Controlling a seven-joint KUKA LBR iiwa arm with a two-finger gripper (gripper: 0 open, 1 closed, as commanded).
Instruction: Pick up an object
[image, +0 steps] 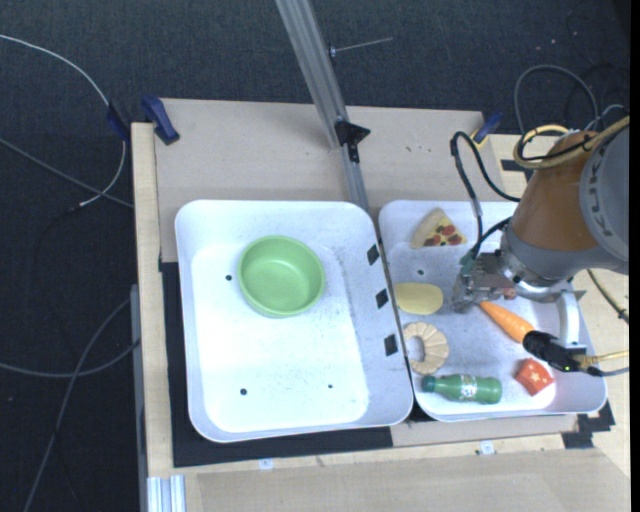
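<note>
A slim orange carrot (505, 320), tapered and smooth, was seen lying in the right bin (590, 400), roughly at its middle and toward the right side. Its long axis ran on a diagonal, from upper left near the pincer (468, 292) down to lower right, where it ended close to a black cylindrical part on the arm. The upper-left end lay just beside the pincer's tip; whether it was touched could not be told.

Other things were spread through the same bin: a wedge of pizza (438, 230) near the far wall, a pale yellow oval piece (418, 297) at the left side, a ring-shaped tan pastry (427, 345) below it, a green bottle (462, 388) laid on its side along the near wall, and a small red item (534, 376) to the bottle's right. In the left bin (200, 400) a green bowl (282, 275) was set upright.

The arm (570, 215) was reached in from the right, its orange band above the wrist, with the wrist bent downward and leftward into the right bin. How far the pincer was parted, and whether anything was held, could not be told.
</note>
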